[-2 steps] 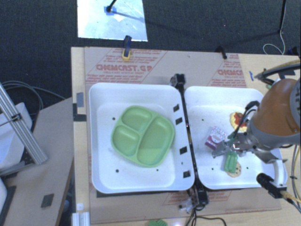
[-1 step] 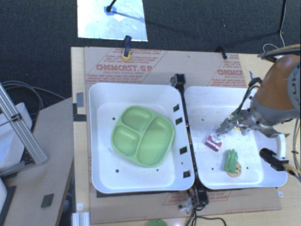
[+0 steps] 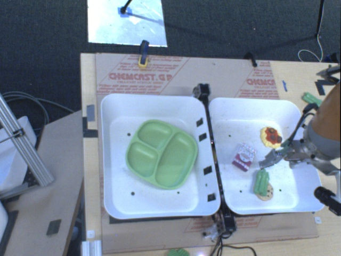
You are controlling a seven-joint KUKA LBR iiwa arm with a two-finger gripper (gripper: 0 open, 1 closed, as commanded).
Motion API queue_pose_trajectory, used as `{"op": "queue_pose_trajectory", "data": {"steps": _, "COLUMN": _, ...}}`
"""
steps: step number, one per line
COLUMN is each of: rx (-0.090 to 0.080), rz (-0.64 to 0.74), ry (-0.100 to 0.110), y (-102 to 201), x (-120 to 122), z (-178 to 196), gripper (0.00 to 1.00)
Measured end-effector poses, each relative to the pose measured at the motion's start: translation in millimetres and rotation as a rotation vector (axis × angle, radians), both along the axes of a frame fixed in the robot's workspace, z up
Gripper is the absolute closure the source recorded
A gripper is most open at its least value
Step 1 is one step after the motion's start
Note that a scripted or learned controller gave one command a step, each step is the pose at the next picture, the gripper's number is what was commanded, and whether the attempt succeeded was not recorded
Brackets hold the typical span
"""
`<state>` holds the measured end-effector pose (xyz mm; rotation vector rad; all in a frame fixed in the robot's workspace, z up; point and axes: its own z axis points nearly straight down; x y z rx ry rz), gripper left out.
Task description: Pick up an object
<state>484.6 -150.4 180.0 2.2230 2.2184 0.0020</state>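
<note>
Green toy [image 3: 261,181] lies low in the right bin [image 3: 229,159]; just above it the arm's gripper [image 3: 270,159] hovers, slanting leftward, claw apart, empty.

Dark carpeted floor [image 3: 42,36] fills the upper part of the frame. A shiny grey sheet [image 3: 127,15] lies on it at upper centre. The tabletop [image 3: 176,73] is pale wood under printed brown board. At lower left stands a beige side surface [image 3: 53,164] with a metal rail [image 3: 21,143].

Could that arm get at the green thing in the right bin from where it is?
Probably yes: the end effector hangs just above the green toy, and nothing lies between them.
</note>
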Motion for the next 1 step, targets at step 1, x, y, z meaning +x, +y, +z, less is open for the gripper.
{"op": "queue_pose_trajectory", "data": {"steps": 1, "rx": 0.001, "rz": 0.003, "ry": 0.002, "y": 6.7, "x": 2.0, "z": -99.3, "gripper": 0.00}}
